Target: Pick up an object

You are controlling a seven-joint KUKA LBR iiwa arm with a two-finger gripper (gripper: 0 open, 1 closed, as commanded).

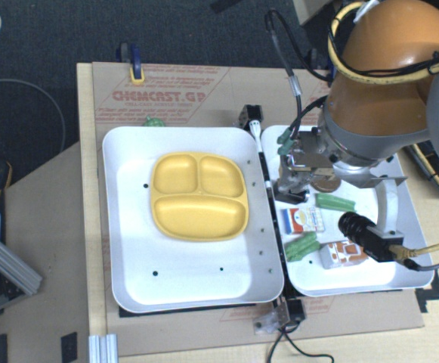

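One yellow tray (200, 197) (three-part) in left bin (128, 278)

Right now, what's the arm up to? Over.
Pincer over right bin, near the middle divide. Green pod and small carton close beside it. Yellow divided plate in left bin, out of the way.

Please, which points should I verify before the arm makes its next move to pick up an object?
1. Hand over the right bin: ok.
2. Things to pick in the right bin: ok; a green piece, a second green piece and a carton lie there.
3. Hand already holding something: cannot tell.
4. Yellow plate in the left bin, apart from the hand: ok.
5. Bin floor under the arm visible: not ok.
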